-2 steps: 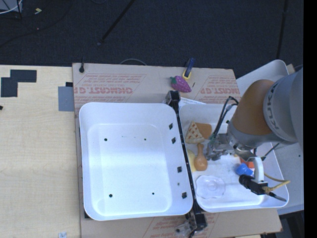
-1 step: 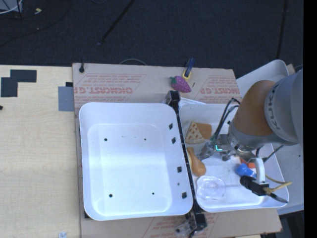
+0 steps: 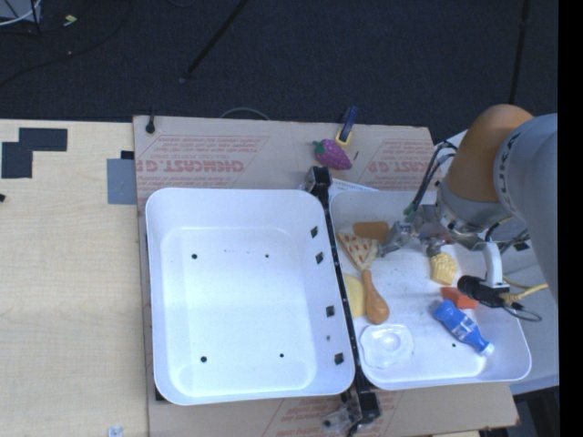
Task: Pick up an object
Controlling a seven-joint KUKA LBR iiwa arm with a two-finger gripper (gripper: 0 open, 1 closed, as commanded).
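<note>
Well, here is what I see from beside the bench.

Arm: the grey arm [image 3: 524,167] with its orange band comes in from the right and bends down over the right bin.

Left bin: the left bin [image 3: 173,217] stands next to the right one, their rims touching in the middle.

Right bin: the right bin [image 3: 510,364] holds all the small things.

Gripper: the gripper [image 3: 401,237] hangs low near the back of the right bin; I cannot tell how far it is open, and I see nothing held in it.

Blue bottle: a blue bottle [image 3: 461,327] lies tilted near the front right.

Drumstick: a brown drumstick [image 3: 373,299] lies in the middle, apart from the gripper.

Waffle wedge: a yellow waffle wedge [image 3: 358,248] lies just beside the gripper, on its left.

Bread piece: a small brown bread piece [image 3: 371,229] lies behind the wedge, very near the gripper; I think this or the wedge is the thing to pick.

Advice: in my opinion the gripper should come down centred over one piece only, because the two lie so close that closing between them may push both away.
</note>
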